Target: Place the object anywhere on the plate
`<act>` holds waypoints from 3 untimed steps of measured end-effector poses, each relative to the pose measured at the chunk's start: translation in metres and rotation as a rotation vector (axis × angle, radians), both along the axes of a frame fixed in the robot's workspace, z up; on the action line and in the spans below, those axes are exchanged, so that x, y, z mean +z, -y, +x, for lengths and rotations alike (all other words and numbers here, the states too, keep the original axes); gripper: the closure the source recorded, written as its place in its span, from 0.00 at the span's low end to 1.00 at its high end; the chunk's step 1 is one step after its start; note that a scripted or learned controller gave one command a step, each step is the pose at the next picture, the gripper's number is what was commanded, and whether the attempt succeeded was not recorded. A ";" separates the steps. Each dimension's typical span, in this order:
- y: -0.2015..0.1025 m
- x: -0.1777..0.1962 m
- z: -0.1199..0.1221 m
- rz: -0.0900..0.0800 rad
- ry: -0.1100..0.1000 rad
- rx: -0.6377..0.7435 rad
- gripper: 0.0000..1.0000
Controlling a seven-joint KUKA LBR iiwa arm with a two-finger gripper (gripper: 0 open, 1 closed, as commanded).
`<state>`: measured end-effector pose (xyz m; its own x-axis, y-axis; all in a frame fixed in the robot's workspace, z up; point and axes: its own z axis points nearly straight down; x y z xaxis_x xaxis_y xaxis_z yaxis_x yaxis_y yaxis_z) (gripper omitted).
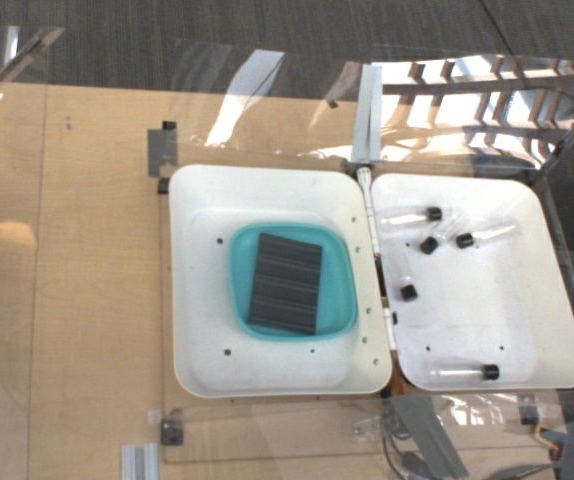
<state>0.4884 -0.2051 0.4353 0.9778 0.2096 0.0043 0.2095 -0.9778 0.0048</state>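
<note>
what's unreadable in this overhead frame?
- Clear tubes with black caps in the right bin: too small and see-through against the white to count or tell whole from loose caps.
- Teal plate: its middle is covered by the dark ribbed block.
- Bench front: glare blurs the hardware there.

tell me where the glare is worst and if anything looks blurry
Camera view: glare is strongest in the bright streaks above the right bin; the clear tubes inside nearly vanish against its white floor; the dark ridged block on the teal plate reads sharply.
</note>
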 end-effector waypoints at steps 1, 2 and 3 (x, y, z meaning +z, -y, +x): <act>0.000 0.000 0.000 0.000 0.000 0.000 0.00; 0.000 0.000 0.000 0.000 0.000 0.001 0.00; 0.000 0.000 0.000 0.000 0.000 0.001 0.00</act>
<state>0.4885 -0.2050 0.4354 0.9776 0.2105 0.0042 0.2104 -0.9776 0.0049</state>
